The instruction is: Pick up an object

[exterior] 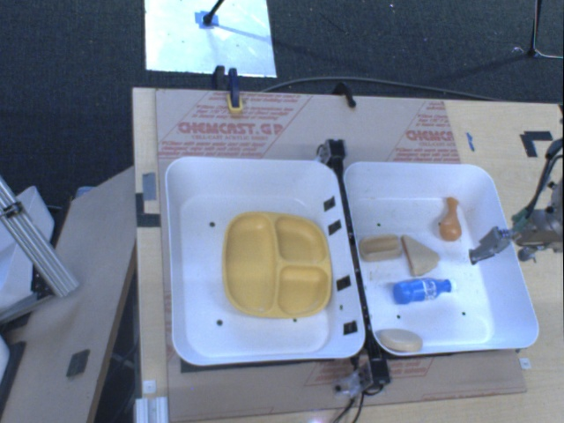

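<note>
Evidently the pincer [490, 244] is poised at the far right rim of the right bin [509, 282], hanging over its right wall, and nothing sits between its tips; whether they are spread or pressed together cannot be told at this size and blur. It appears to have reached in low from the right edge of the worktop [493, 126], which suits a try at whatever lies closest inside that bin. Closest to it, up and to its left, lies the small orange gourd-shaped piece [450, 220], well within the bin floor and apart from the wall. Further left of the pincer rest a tan wedge [420, 256] and a tan oblong block [380, 248], the two just beside each other, perhaps touching. Below and to the left lies the blue bottle [421, 290] on its side, and further down-left a pale oval piece [400, 340] sits against the bin's near wall. Any of these could serve as the object to pick, and none is lifted. The scattered, flat-lying arrangement looks chosen to leave gaps around each item so the tips can come down on either side. Much farther left, in the left bin [194, 263], a yellow divided plate [277, 264] lies flat in the middle, well away from the pincer and unlikely to be the present aim. By this judgement the pick has not begun.
</note>
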You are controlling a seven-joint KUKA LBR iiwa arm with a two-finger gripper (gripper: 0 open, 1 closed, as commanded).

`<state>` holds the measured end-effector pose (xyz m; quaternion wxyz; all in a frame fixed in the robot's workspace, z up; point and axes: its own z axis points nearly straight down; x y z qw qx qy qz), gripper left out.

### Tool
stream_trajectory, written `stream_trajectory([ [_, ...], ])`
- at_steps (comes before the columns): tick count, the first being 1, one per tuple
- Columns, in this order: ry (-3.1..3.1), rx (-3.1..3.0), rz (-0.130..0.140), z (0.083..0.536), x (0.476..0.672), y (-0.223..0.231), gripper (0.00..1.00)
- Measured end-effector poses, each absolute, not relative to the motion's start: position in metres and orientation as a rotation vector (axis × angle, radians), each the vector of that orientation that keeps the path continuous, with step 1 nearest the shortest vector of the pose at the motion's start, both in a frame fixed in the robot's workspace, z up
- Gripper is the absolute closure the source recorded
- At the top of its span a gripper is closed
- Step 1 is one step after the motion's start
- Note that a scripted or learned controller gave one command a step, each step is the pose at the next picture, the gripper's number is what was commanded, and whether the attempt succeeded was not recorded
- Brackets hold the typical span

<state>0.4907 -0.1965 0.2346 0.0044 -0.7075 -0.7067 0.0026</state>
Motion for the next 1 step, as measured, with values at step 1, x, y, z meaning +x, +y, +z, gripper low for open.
stream_trajectory([
  [1,-2.226,-2.219,-0.001,0.2402,0.4933,-0.1959,0.00],
])
